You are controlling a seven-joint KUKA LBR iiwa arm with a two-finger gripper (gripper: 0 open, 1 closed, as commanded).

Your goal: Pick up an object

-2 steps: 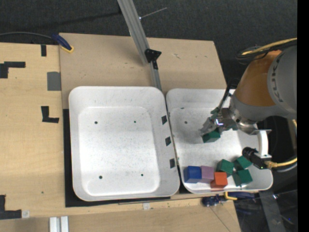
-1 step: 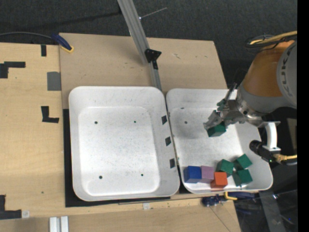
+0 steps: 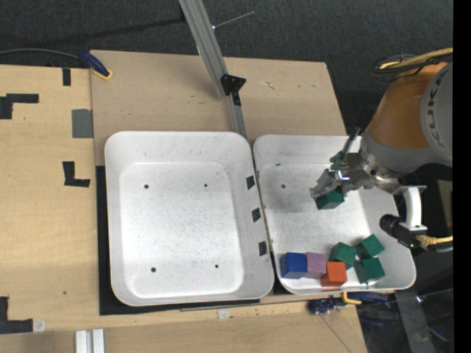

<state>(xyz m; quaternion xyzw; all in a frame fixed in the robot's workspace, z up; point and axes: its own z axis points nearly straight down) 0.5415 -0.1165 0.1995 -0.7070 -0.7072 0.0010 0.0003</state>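
Green block [image 3: 331, 198] between fingers [image 3: 324, 186], mid-bin.

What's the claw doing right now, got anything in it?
Claw: shut on a small dark green block, held above the floor of the right shallow white bin.

Wooden bench [image 3: 169, 94] under two white bins [image 3: 118, 197].

Bins [image 3: 118, 197] white, speckled, probably plastic, slight sheen; bench [image 3: 44, 219] matt pale wood; pole [image 3: 202, 28] brushed metal.
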